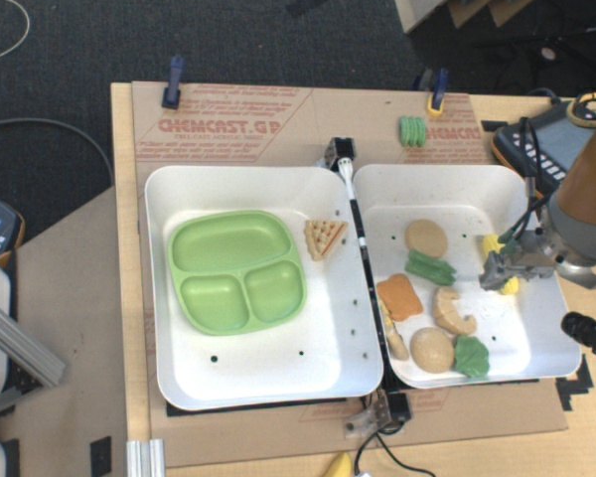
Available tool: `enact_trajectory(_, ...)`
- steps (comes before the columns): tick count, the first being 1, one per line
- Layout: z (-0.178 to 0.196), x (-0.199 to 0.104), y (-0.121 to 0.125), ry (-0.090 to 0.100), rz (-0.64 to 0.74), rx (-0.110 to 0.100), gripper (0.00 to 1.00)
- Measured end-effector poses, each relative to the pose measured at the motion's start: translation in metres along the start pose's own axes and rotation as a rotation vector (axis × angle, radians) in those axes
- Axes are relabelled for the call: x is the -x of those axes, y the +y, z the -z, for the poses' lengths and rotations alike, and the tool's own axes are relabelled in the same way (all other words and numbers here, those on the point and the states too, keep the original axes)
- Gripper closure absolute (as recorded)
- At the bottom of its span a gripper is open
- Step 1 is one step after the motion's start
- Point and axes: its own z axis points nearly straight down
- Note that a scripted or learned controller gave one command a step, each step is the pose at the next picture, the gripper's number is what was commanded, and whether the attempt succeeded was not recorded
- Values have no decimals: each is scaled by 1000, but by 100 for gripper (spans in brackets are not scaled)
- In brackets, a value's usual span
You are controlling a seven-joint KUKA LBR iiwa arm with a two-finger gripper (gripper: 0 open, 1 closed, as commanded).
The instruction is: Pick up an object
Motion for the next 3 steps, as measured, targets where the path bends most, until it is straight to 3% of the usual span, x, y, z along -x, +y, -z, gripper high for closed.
enact_trajectory(1, 216, -24, -34, -10, 2, 35, 100)
enact_trajectory(2, 293, 41, -27, -13, -5, 26, 100)
enact_trajectory(3, 162, -40, -32, 1, 7, 1, 100)
